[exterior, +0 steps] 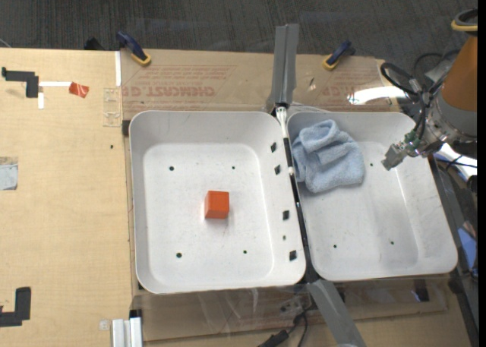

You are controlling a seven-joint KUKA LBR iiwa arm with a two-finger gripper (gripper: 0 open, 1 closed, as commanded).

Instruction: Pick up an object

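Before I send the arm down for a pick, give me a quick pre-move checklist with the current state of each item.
1. Target present: ok. An orange block lies in the left bin; a blue cloth lies at the back left of the right bin.
2. Targets apart from each other: ok, one per bin.
3. Tool position: not ok for a pick yet; it is over the right bin's right side, apart from the cloth.
4. Tool carrying anything: ok, nothing seen at its tip.
5. Finger opening: cannot tell, too small and blurred.
6. Block away from bin walls: ok, near the middle.
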